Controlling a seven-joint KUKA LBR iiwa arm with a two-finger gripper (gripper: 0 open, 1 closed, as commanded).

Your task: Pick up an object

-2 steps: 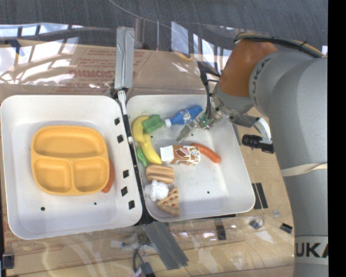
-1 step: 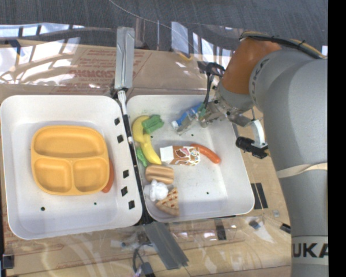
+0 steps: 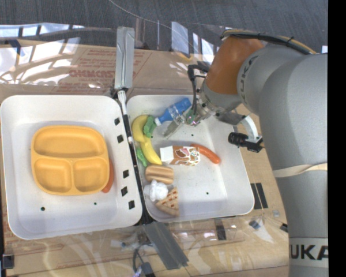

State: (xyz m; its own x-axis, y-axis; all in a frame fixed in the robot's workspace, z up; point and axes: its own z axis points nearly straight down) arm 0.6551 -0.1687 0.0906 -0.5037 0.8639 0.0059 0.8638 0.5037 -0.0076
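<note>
The right bin [image 3: 237,183] holds several toy foods. A blue and clear bottle [image 3: 172,112] lies near its back left. My gripper [image 3: 184,120] reaches down from the orange wrist band and sits right against the bottle's right end, low in the bin. I cannot see whether it grips the bottle. A yellow banana [image 3: 142,136] and a green piece [image 3: 142,156] lie along the left wall. An orange sausage [image 3: 210,153] and a white and brown packet [image 3: 183,155] lie mid bin. A hot dog bun [image 3: 160,173], a white lump [image 3: 158,190] and a toast slice [image 3: 169,201] sit at the front left.
The left bin [image 3: 17,206] holds a yellow divided plate [image 3: 69,159] with an orange stick [image 3: 109,180] against its right edge. A grey divider bar [image 3: 124,56] runs between the bins at the back. The arm's big grey body [image 3: 294,108] overhangs the right bin's right side.
</note>
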